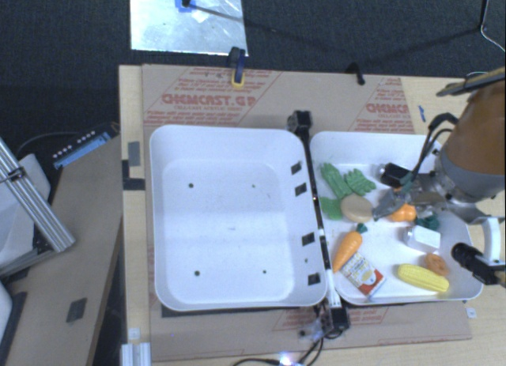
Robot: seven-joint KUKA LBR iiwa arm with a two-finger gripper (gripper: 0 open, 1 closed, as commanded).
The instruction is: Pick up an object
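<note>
My gripper (387, 204) hangs low over the middle of the right bin (379, 145), reaching in from the right under the grey and orange arm (474, 147). Its tip is just right of a beige round piece (356, 208) and directly above-left of a small orange piece (404, 214). Whether it touches either one is unclear. Two green leafy toys (345, 179) lie a little to the upper left. A carrot (345, 250) lies below the beige piece. Nothing visibly sits in the gripper.
The right bin also holds a yellow corn cob (421, 278), a red and white packet (364, 273), a white block (424, 238), a small orange lump (436, 262) and a black item (393, 173). The left bin (229, 214) adjoins across a black-clipped divider (313, 214).
</note>
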